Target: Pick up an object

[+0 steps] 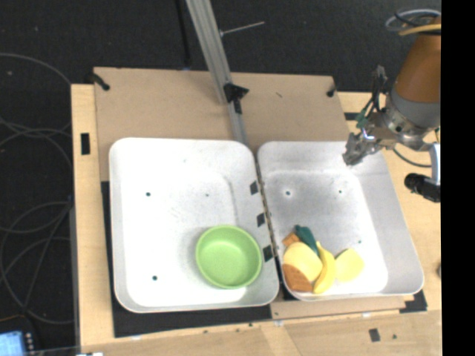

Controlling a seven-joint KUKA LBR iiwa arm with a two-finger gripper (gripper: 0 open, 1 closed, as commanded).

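Above the far right corner of the right-hand shallow white plastic bin (371, 199), the two-finger metal gripper (356, 153) hangs with nothing between its tips; whether it is open I cannot tell at this size. Well apart from it, against that bin's near left wall, a heap of yellow, orange and green toy food pieces (315, 262) lies bunched. Left of that bin, a green plastic bowl (228, 256) sits in its twin. By my judgement the approach is in hand: next comes travel over one piece, then descent.
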